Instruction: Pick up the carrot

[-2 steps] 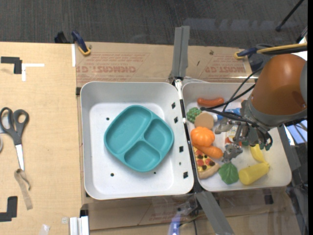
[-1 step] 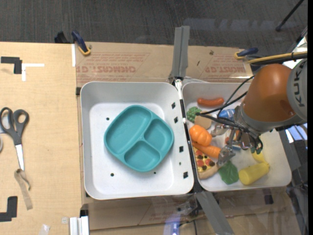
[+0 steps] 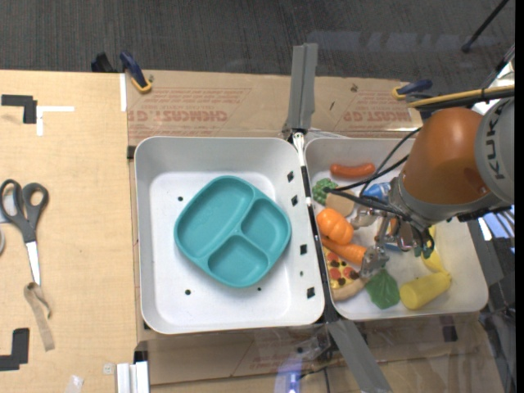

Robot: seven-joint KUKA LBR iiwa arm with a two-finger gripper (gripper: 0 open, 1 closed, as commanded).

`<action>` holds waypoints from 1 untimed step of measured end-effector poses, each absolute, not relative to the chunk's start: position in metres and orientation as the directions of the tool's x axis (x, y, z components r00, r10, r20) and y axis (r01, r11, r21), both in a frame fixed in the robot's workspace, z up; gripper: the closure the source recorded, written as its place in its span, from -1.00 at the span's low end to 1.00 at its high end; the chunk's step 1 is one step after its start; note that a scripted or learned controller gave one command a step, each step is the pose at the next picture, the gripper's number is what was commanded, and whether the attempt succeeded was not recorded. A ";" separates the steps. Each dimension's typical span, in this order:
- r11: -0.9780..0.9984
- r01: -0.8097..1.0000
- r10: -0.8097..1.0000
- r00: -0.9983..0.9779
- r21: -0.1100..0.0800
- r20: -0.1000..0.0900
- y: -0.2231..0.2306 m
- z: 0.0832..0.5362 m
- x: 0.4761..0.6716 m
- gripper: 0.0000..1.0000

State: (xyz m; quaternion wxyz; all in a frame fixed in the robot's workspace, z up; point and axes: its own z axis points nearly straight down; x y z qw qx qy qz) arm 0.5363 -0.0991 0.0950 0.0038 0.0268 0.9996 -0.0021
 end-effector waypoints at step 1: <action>0.999 0.051 0.051 -0.999 -0.003 -0.008 -0.098 0.104 0.537 1.00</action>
